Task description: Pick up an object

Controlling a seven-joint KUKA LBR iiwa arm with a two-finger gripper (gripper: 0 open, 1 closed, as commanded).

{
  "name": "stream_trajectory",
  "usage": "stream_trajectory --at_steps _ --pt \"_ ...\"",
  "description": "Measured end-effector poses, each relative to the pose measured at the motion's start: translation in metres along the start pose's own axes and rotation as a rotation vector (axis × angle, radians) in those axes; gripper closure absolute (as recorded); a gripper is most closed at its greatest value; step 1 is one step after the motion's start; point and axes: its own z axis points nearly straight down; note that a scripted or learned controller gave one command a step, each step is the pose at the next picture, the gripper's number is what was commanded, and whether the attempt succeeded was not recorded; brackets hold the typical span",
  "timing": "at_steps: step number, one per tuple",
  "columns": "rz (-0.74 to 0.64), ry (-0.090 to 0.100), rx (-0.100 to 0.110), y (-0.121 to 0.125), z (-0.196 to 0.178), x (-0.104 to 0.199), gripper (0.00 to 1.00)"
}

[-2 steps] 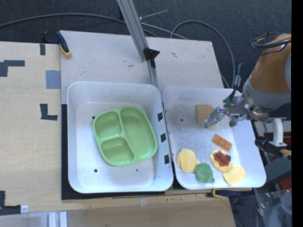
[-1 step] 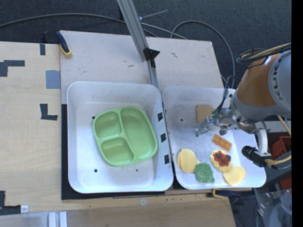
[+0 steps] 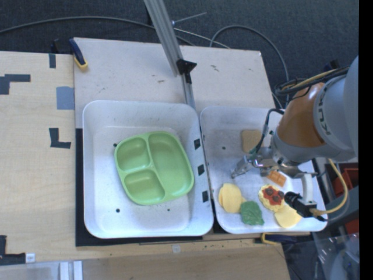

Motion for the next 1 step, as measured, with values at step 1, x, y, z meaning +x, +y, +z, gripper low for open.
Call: stream_trajectory --at_steps 1 --pt "-0.001 0.002 0.001 0.0002 -0.0120 0.0008 1.00"
